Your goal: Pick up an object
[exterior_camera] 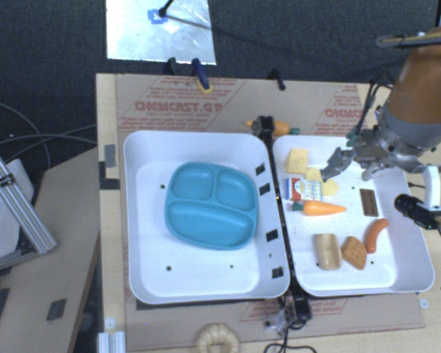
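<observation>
fingers above cheese wedge, apart

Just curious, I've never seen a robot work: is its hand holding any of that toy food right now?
No. The hand hovers above the cheese in the right bin, nothing gripped.

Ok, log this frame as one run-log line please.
gripper: over right bin, above cheese | grasp: unclear | carrot, sausage: untouched | blue tray: left bin
</observation>
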`<action>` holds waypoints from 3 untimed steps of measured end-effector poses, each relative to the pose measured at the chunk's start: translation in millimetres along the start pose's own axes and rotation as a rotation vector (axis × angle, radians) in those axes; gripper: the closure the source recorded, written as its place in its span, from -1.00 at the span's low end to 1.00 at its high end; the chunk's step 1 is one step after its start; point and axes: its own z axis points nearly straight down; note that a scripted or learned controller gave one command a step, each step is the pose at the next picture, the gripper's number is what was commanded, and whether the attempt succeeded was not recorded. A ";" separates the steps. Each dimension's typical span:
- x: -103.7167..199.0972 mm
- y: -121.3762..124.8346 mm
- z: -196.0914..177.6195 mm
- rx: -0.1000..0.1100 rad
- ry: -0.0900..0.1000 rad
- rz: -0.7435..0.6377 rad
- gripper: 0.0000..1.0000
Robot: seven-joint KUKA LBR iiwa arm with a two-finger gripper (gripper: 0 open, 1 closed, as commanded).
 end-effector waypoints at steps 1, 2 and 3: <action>0.2 2.2 -7.0 -0.013 -0.001 -0.002 -1.00; -1.1 6.2 55.2 -0.008 0.000 0.000 -1.00; -2.6 16.4 110.7 -0.009 0.000 0.000 -1.00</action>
